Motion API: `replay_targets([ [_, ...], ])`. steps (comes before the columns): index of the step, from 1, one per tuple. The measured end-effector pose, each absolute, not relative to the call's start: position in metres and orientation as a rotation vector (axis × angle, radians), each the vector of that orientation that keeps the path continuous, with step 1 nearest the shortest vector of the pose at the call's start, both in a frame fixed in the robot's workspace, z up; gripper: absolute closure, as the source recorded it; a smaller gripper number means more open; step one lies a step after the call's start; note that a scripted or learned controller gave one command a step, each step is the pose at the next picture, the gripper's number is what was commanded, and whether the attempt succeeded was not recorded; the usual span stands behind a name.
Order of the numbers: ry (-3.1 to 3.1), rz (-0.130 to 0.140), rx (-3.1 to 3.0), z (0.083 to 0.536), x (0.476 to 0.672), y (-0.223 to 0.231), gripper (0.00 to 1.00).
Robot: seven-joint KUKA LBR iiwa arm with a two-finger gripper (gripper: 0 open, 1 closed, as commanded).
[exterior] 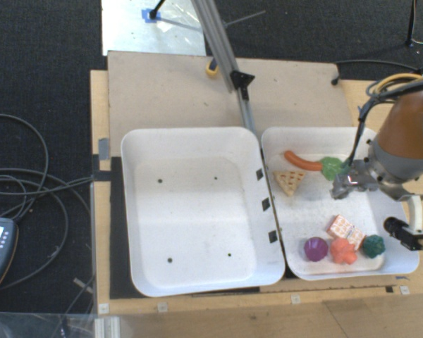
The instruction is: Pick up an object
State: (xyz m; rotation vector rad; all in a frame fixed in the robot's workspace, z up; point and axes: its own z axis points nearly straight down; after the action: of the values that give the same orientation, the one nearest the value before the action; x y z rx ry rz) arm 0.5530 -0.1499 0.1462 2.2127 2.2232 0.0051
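**Gripper low over right bin, next to the carrot's green end**

Left to right, here's what you've got.

Left bin (137,189): shallow white plastic, rounded corners, a few small dark dots on its floor. Small black clips (266,204) run down the seam where it meets the right bin (402,263), which is the same white plastic.

All the objects sit in the right bin. Upper part: a tan wedge (290,182) with a waffle-like grid, close to the seam. Just above and right of it, an orange carrot (302,162), long and smooth, lying at a slant with its green leafy end (331,167) toward the arm.

Front part, a tight cluster: a round purple piece (315,248), a lumpy orange-red piece (343,252), a pale pink checkered block (345,230) just above those two, and a small dark green knobbly piece (373,245) at the far right.

The gripper (343,186) is metal grey, hanging off the grey wrist with its orange band. It's just right of the carrot's green end and well above the front cluster. You can't tell from this angle whether the fingers are spread or closed, or whether they touch the carrot. Nothing visible between them.
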Motion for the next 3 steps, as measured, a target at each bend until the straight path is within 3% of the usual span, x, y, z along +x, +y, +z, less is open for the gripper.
replay_targets([
  [1, 2.221, 0.007, 2.210, 0.210, 0.553, -0.154, 1.00],
  [2, 2.225, 0.002, 2.214, 0.213, 0.554, -0.154, 1.00],
  [3, 2.232, 0.006, 2.208, 0.226, 0.567, -0.100, 1.00],
])
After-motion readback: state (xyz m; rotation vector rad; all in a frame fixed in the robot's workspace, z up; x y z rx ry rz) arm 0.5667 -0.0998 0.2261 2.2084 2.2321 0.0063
